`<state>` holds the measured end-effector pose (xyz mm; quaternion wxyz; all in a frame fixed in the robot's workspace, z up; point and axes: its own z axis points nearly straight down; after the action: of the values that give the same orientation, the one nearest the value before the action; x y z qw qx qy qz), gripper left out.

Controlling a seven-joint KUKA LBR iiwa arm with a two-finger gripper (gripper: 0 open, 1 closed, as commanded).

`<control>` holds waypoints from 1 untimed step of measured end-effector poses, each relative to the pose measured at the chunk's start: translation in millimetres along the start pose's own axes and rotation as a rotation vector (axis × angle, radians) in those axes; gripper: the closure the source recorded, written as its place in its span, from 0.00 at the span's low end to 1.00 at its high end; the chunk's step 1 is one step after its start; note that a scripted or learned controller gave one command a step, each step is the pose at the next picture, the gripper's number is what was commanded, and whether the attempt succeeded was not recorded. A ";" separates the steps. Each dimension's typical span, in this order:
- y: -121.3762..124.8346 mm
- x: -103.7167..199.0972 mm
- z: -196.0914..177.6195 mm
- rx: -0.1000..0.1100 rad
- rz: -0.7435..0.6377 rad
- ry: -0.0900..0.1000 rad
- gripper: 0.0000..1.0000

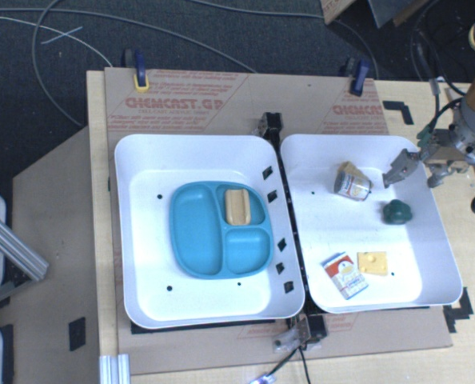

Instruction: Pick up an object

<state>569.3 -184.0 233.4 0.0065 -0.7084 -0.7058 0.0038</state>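
Grey metal forms the one gripper (pixel 417 171), seen at the upper right corner of the right bin (pixel 437 238); its two fingers (pixel 397 170) are spread apart with nothing between them, one reaching over the bin's inner wall, the other over its right rim. One arm is seen, entering from the right edge, its wrist tilted down toward the bin.

Four objects are counted in the right bin. One small tin can (pixel 352 182), lying on its side, is found just left of the nearer finger, close to it but apart. One dark green rounded lump (pixel 397 212) lies just below the gripper, near the right wall. One yellow square block (pixel 373 262) is seen lower down, and one red and white packet (pixel 344 275) lies just beside it to the left.

Two white bins are set side by side on a brown board (pixel 221 94), which is held by two blue clamps (pixel 141 69) at its far edge. One blue divided tray (pixel 220 230) is held in the left bin (pixel 133 238); three compartments are counted, and one tan block (pixel 237 206) rests in the upper right compartment. Small black marks are scattered along the seam between the bins.
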 end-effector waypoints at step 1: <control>2.6 0.8 -8.1 -0.014 -0.004 -0.003 0.00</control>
<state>572.0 -183.2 241.4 0.0005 -0.7069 -0.7073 -0.0001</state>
